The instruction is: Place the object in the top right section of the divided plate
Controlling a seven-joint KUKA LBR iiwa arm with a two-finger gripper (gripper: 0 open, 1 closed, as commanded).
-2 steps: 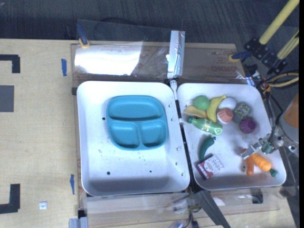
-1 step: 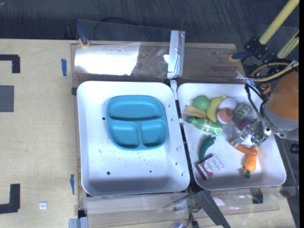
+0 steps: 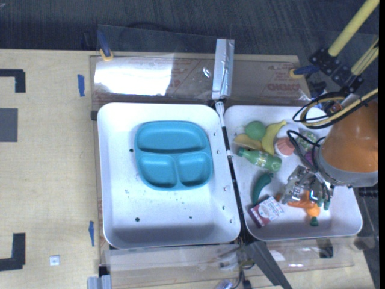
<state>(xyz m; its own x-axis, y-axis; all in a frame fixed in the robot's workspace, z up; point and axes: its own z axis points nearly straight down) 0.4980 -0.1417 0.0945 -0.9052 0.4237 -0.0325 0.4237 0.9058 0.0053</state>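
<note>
The blue divided plate [image 3: 174,153] lies in the left white bin [image 3: 114,179]; it has one wide section toward the back and two smaller sections toward the front, all bare. My gripper [image 3: 299,188] hangs low in the right white bin [image 3: 349,221], below the orange wrist band. It is right over an orange toy carrot [image 3: 305,205] with a green tip. The gripper's metal parts hide part of the carrot. I cannot see whether the carrot is held.
The right bin also holds a green round fruit [image 3: 255,128], a yellow banana [image 3: 274,134], a green bottle [image 3: 260,158], a dark green vegetable [image 3: 260,185] and a red and white packet [image 3: 267,211]. A raised divider [image 3: 227,155] separates the bins. Cables [image 3: 313,116] loop at the back right.
</note>
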